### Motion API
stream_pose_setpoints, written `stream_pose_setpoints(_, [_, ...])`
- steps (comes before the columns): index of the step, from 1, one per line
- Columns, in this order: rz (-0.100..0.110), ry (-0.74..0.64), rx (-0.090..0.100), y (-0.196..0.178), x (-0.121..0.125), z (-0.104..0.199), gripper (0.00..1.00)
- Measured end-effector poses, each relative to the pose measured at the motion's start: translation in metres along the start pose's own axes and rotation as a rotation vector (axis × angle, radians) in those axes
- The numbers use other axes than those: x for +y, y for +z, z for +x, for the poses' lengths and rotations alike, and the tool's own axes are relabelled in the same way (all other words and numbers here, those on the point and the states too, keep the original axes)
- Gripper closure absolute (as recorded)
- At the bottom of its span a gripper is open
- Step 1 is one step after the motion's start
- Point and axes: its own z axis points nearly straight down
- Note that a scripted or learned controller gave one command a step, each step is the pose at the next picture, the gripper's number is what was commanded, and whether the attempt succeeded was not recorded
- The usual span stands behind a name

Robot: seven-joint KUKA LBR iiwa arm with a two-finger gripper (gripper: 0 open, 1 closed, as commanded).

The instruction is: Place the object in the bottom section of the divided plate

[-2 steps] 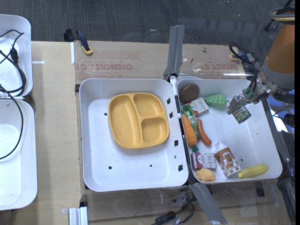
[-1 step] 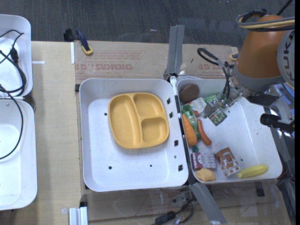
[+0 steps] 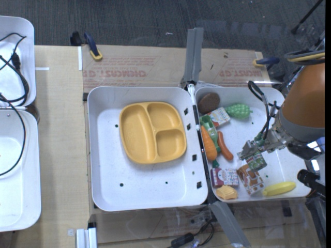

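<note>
Shown from above, two shallow white bins sit side by side on the bench. Left bin (image 3: 103, 185): holds a yellow divided plate (image 3: 153, 132) with three sections, lying just left of the divider between the bins. Right bin (image 3: 282, 161): holds a heap of toy food, namely a brown round piece (image 3: 208, 102) at its far corner, a green bumpy piece (image 3: 238, 110) beside that, an orange carrot (image 3: 209, 143) along the divider, a red sausage (image 3: 225, 145) next to the carrot, small printed cartons (image 3: 225, 177), and a yellow banana (image 3: 279, 189) near its front edge. Gripper (image 3: 250, 152): reaches in from the right of this bin, low over the cartons; whether its fingers are apart or together cannot be told, and no item is seen between them.
</note>
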Motion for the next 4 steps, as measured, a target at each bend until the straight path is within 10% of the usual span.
stream_pose_setpoints(2, [-0.002, -0.216, -0.002, -0.008, 0.158, 0.085, 1.00])
stream_pose_setpoints(3, [-0.003, -0.559, -0.003, 0.007, 0.222, 0.156, 1.00])
stream_pose_setpoints(4, [-0.004, -0.788, -0.005, -0.081, 0.209, 0.110, 1.00])
